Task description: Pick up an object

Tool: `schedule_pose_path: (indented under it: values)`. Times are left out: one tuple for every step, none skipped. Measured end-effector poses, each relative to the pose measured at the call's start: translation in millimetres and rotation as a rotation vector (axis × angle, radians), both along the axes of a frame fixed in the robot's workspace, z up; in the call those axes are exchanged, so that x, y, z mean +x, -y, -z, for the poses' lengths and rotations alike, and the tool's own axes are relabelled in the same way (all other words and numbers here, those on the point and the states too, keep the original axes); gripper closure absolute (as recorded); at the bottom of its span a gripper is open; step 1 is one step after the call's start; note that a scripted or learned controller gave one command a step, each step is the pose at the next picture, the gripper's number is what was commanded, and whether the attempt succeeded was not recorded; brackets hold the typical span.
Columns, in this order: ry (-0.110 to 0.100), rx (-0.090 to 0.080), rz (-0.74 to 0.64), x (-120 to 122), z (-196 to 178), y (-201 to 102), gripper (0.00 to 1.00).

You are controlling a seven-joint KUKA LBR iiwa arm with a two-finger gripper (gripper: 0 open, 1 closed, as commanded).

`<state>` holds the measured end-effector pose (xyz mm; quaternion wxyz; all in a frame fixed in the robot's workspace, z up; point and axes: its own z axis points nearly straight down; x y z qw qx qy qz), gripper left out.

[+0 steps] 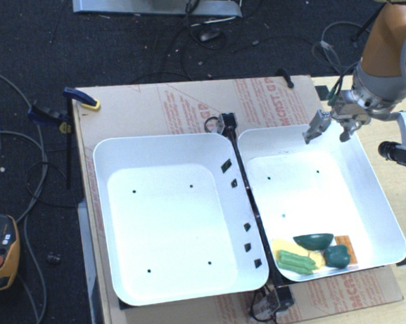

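Pick hadn't started as far as the view showed. The gripper hung over the far right corner of the right bin, fingers spread apart with nothing between them, so released and empty. All the candidate objects sat bunched at the near edge of that same bin, well apart from the gripper: a dark green bowl-shaped piece, a light green ridged piece just in front and to the left of it, a teal lump to the right, a yellow flat piece partly under the others, and an orange flat piece peeking out behind the teal one. They touched or overlapped, so hard to say where one ended. The left bin had no objects visible in it. My read: nothing done yet, everything left. The arm would need to travel across the bin toward the near edge, descend, close on one item, lift. The cluster sat tight against the bin's near wall, so a clean grasp looked awkward; the teal lump or the ridged piece at the outer ends seemed the easiest targets.
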<state>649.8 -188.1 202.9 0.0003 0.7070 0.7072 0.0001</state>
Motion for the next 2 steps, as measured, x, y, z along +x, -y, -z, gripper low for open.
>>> schedule_pose_path:
  values:
    - [0.001, 0.0, 0.0, 0.3, -10.5, -0.1, 1.0]
    - [0.015, -0.001, -0.004, -56.9, -174.9, -54.7, 1.0]
